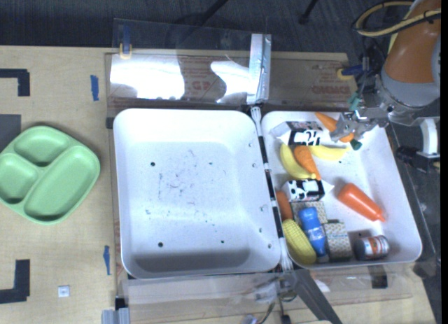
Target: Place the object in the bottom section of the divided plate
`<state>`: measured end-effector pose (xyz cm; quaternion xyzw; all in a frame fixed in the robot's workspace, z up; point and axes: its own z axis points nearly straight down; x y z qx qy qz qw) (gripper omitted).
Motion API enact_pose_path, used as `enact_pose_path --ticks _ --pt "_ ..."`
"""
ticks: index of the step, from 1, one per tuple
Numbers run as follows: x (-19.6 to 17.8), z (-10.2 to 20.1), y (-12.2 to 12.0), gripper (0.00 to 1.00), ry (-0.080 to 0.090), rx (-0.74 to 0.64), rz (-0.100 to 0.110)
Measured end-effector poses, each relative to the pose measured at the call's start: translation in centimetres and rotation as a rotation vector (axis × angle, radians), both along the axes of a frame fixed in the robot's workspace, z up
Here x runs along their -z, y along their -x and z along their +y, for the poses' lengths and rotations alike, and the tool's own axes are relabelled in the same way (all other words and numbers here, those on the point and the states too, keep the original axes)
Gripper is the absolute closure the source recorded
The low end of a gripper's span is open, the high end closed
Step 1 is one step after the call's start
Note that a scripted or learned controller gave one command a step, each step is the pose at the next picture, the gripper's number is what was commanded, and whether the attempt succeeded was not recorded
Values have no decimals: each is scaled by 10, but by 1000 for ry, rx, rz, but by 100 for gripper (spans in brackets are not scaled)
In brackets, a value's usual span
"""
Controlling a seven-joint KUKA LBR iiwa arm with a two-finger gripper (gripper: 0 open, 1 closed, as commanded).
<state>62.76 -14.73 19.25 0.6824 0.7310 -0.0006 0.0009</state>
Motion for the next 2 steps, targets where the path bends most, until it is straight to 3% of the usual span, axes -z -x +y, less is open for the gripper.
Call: enact_pose_path --ticks 1,2 --pt "-5 46 48 100 -3 -95 1" --pt "-6 95 99 100 -4 112 4"
